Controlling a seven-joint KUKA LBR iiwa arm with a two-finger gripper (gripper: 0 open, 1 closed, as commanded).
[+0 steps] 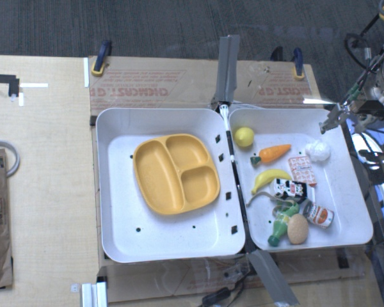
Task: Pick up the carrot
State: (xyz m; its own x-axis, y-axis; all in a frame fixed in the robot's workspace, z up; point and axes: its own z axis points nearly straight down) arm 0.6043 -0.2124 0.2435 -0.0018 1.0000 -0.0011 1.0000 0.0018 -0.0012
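Near edge of the right bin (345,238): an egg-like brown thing (297,229), green bottle (280,226) and small can (318,215) are bunched up, looks like random clutter dumped for pick trials. Mid bin: milk carton (288,188), banana (269,178), red-and-white packet (302,169). Left bin (112,235) carries the yellow divided plate (176,172), likely a drop target.

Carrot (274,152) lies flat farther back in the right bin, between lemon (244,137) and white crumpled thing (317,150), touching neither. Long axis runs roughly left-right, slightly tilted; thick end left with green stub, tip points right.

Gripper (331,121) sits over the bin's far right corner, well apart from the carrot. Can't tell how its fingers stand.
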